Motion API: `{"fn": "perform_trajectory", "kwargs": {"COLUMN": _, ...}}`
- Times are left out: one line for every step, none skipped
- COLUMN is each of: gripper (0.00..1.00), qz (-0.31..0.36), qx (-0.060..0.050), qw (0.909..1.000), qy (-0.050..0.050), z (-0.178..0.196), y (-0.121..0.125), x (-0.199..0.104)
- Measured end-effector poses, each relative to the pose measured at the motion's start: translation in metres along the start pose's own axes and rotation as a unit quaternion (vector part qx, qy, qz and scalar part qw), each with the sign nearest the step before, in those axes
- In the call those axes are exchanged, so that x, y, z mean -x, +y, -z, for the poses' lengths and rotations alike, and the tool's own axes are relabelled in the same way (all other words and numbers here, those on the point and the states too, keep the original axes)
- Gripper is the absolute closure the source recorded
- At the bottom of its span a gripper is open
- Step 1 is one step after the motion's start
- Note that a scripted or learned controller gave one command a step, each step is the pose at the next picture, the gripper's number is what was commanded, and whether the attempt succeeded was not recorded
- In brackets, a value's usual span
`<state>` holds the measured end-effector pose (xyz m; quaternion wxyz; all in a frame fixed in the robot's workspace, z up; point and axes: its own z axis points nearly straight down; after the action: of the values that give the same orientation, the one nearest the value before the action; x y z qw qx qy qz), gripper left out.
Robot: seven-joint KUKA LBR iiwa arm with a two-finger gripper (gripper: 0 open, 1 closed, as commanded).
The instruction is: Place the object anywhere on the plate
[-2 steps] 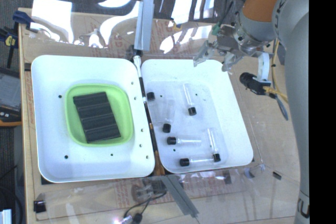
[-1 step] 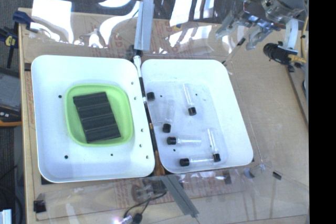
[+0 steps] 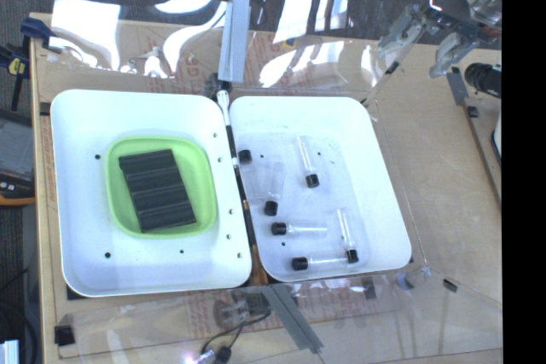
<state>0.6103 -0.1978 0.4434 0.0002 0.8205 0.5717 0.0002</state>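
Observation:
A lime-green plate [image 3: 201,175] lies in the left white bin [image 3: 77,124]. A dark ridged block [image 3: 156,190] lies flat on it, covering most of its middle. In the right white bin [image 3: 380,183] lie several clear tubes with black caps, one [image 3: 305,159] near the middle and one [image 3: 344,234] toward the front right. My gripper [image 3: 422,49] hangs high at the upper right, beyond the right bin's far corner. It is open, with nothing between its spread fingers.
A grey metal bar [image 3: 233,38] stands at the back between the bins. Clear plastic sheeting with bright glare [image 3: 299,21] covers the bench behind them. Clamps and a cable [image 3: 230,311] sit at the front edge.

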Motion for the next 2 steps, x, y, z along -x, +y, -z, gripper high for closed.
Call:
{"fn": "perform_trajectory", "kwargs": {"gripper": 0.0, "qz": -0.065, "qx": -0.003, "qw": 0.9979, "qy": -0.001, "z": -0.002, "y": -0.028, "x": 0.01}}
{"fn": "perform_trajectory", "kwargs": {"gripper": 0.0, "qz": -0.151, "qx": -0.004, "qw": 0.9886, "qy": -0.001, "z": -0.002, "y": -0.06, "x": 0.023}}
